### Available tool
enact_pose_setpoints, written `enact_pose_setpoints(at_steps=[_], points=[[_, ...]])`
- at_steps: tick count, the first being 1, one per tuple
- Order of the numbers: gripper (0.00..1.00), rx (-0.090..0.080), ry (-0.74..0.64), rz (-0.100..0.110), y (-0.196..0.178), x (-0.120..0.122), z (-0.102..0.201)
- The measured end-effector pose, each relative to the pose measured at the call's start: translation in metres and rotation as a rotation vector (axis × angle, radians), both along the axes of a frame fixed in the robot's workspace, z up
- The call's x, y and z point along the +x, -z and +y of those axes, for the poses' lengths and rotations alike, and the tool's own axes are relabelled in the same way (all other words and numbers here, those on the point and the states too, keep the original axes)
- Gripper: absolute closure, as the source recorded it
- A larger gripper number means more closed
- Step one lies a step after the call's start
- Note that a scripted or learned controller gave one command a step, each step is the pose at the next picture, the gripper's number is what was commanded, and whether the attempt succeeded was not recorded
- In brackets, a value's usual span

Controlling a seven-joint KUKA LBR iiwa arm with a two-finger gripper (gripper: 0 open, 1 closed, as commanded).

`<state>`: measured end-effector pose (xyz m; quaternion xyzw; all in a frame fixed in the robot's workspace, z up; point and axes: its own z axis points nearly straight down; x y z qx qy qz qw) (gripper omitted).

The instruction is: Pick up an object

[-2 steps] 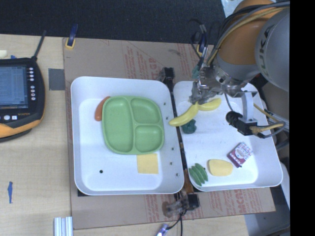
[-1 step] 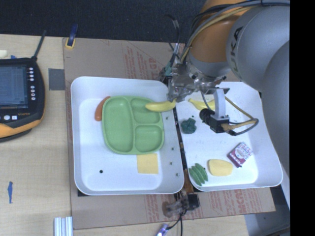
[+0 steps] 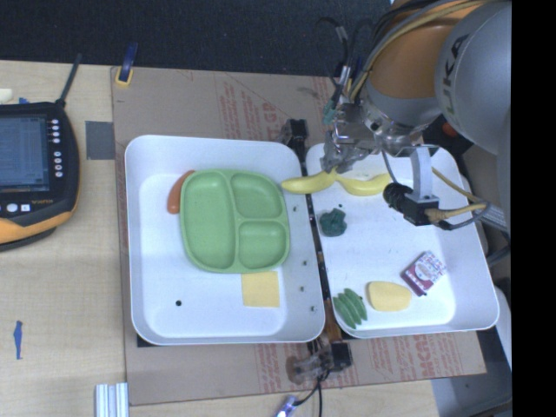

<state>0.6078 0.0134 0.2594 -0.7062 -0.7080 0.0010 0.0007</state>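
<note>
one fixed camera sits above the bench (image 3: 78,302), looking down at a slant from a moderate height. both white bins (image 3: 139,233) lie centred in view; the arm (image 3: 452,50) enters from about two o'clock.

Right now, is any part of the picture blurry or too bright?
In the camera view, the arm near the lens looks soft and blurry; the tray, cheese slice and banana are sharper; the white bins look bright but not washed out, with faint shadows; the background at the top is dark.
</note>
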Motion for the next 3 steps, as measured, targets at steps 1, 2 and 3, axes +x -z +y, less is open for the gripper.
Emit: enact_pose_setpoints(at_steps=[1, 2, 3], points=[[1.0, 0.0, 0.001, 0.001, 0.017, 0.048, -0.075], [0.0, 0.0, 0.0, 0.0, 0.017, 0.048, -0.074], [0.0, -0.001, 0.0, 0.003, 0.086, 0.048, -0.126]])
